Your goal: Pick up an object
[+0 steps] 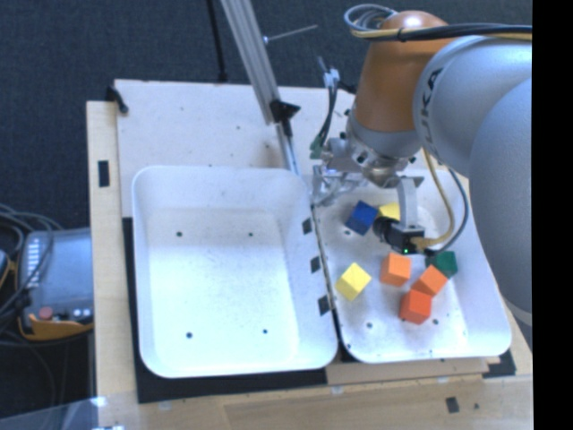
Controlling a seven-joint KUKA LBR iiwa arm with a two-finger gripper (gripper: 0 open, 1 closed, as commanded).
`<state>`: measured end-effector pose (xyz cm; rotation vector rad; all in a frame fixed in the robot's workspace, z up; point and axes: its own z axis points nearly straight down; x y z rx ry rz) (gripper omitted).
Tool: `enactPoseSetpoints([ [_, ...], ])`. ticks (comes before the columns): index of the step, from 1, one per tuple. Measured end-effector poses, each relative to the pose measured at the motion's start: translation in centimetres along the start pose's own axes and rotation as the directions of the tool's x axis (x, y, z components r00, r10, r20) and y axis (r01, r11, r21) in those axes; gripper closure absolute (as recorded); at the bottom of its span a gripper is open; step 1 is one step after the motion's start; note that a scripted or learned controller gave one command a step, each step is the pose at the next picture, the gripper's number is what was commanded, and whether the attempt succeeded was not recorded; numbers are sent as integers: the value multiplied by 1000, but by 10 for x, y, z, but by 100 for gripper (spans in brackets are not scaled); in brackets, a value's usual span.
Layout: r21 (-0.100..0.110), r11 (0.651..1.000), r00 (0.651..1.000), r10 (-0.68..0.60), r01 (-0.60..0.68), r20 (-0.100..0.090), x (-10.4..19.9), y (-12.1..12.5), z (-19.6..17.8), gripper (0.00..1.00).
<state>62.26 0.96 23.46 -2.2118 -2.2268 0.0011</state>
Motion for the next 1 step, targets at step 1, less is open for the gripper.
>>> enactPoseSetpoints([
  [1,2,1000,1000,0,0,0,59,-4,1,100],
])
